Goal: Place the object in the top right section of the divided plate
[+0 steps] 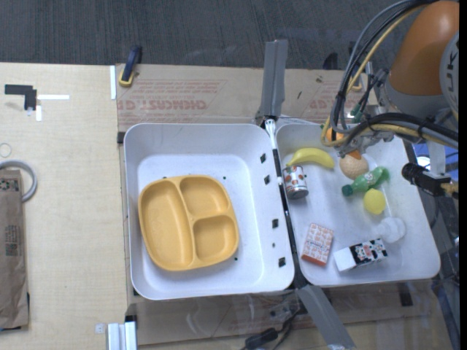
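Note:
A yellow divided plate [188,223] lies in the left bin [146,152], with one long section on its left and two smaller sections on its right. My gripper [350,147] hangs over the back of the right bin [419,261], partly hidden by cables. It is directly above a tan round object [354,166]. A banana [312,157] lies just left of it. A green bottle [365,181] and a yellow lemon [374,201] lie just in front of it.
The right bin also holds a small can [295,181], a red-patterned box [317,243], a black-and-white carton [361,254] and a clear cup [392,229]. A grey divider post [274,79] stands at the back between the bins. The arm and its cables fill the right side.

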Motion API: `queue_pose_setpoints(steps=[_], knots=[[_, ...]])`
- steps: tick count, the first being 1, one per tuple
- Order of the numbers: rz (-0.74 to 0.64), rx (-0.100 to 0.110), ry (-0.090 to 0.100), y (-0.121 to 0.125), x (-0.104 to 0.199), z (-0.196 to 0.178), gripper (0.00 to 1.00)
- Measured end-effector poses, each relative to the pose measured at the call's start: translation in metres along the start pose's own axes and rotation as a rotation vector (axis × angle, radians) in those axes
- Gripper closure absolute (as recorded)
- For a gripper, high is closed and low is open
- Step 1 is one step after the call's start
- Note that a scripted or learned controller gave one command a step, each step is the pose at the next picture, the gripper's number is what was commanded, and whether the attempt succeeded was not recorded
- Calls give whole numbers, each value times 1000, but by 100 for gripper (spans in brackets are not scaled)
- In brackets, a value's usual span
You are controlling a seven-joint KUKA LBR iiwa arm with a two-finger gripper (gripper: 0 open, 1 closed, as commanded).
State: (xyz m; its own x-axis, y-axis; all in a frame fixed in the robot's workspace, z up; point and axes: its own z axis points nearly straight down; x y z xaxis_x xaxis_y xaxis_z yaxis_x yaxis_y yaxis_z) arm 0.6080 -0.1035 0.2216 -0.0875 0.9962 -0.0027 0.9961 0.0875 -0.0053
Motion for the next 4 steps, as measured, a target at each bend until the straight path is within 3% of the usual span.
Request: queue_pose_setpoints(steps=[1,2,3,4], knots=[[0,0,0,0,0,0,0],[2,1,1,-22,137,33,0],[4,5,-1,-22,135,26,100],[57,0,0,-43,214,-3,100]])
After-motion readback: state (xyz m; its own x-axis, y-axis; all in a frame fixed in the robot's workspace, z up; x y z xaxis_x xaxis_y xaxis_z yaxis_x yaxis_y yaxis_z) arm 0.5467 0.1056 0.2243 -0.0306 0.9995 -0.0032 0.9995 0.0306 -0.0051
